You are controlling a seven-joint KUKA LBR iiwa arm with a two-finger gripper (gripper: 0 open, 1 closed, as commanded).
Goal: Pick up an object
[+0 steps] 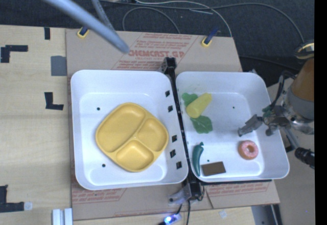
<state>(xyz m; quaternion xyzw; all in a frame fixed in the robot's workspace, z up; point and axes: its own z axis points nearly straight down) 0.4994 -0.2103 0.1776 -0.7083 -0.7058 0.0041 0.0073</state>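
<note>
Two white bins sit side by side on the table point(30, 117), on a sheet of brown cardboard point(153, 48) printed in red. The left bin point(84, 83) holds a yellow plate point(132, 136) with three compartments, lying flat and turned at an angle near the bin's middle. The right bin point(255, 86) holds the small objects. Near its upper left, a yellow corn cob point(199, 104) lies tilted, with a green piece point(188, 98) touching its upper left end and a green leafy piece point(203, 125) just below it. Lower down along the left wall lies a dark green pepper point(197, 155), curved and pointing toward the bin's near edge, and just beside it to the right lies a flat brown block point(213, 169). A pink donut point(248, 149) sits toward the right side of the bin floor, well apart from the block and the pepper. The arm point(301, 91) reaches in over the right wall of the right bin, and the gripper point(258, 124) hangs above the floor there, just up and to the right of the donut. A dark finger point(248, 127) points left and down toward the bin's middle; the other is hard to make out against the wrist, so how wide the fingers stand cannot be told, and nothing shows between them. The donut lies on the floor, near the gripper and apart from it.
</note>
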